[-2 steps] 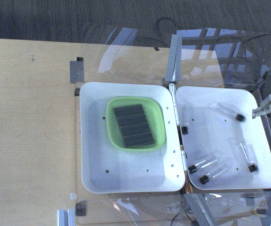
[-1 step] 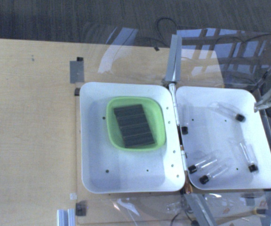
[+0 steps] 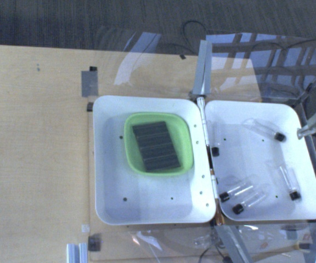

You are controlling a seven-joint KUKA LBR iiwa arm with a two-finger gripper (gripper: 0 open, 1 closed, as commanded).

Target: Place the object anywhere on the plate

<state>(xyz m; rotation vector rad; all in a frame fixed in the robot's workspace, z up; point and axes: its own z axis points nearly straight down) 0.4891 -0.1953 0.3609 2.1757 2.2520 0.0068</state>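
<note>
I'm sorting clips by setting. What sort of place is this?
Probably a robot test bench in a lab, not a home. Two white bins sit side by side on a wooden bench, one holding a green plate, the other clear tubes, with loose cables behind.

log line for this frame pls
gripper: right bin's right edge | dark ribbed block: on green plate, left bin | clear tubes: loose in right bin
</note>
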